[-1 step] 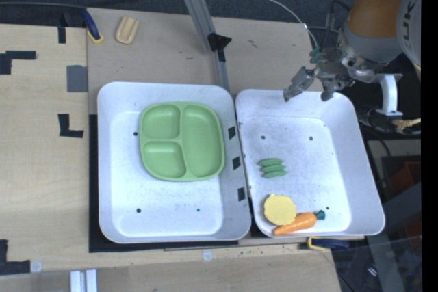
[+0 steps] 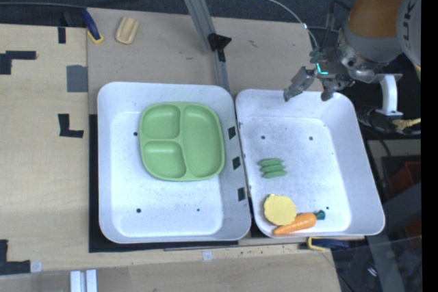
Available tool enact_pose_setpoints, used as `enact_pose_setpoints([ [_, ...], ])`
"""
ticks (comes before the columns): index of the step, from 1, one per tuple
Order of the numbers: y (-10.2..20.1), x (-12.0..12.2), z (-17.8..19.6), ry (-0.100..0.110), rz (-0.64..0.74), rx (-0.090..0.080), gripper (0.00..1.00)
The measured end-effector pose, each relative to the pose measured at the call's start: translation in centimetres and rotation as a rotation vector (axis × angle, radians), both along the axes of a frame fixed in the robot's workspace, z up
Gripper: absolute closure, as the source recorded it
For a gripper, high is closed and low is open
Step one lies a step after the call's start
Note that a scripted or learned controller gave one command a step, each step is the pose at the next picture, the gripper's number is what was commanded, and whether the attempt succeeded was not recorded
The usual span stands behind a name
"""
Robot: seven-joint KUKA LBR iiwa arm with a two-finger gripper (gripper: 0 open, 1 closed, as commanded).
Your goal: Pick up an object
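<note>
My gripper (image 2: 311, 89) hangs over the far rim of the right bin (image 2: 342, 140), its two fingers spread open with nothing between them. Well below it in that bin lie a green pea pod (image 2: 272, 167), a yellow round slice (image 2: 279, 209) and an orange carrot (image 2: 297, 223) near the front wall. The carrot touches the yellow slice. All three lie apart from the gripper.
The left bin (image 2: 116, 202) holds a green divided plate (image 2: 182, 141). A grey pole (image 2: 198, 3) slants down to the gap between the bins. A tan block (image 2: 126, 30) and a blue-yellow clip (image 2: 92, 25) lie on the bench at the back left.
</note>
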State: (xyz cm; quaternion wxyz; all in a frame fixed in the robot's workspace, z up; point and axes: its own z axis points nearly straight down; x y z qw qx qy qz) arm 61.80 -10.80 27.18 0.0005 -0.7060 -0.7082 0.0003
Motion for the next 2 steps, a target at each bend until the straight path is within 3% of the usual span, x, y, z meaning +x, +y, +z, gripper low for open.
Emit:
enact_pose_setpoints([
  [2, -1.2, -1.3, -11.9, 0.006, -0.002, -0.001, 0.00],
])
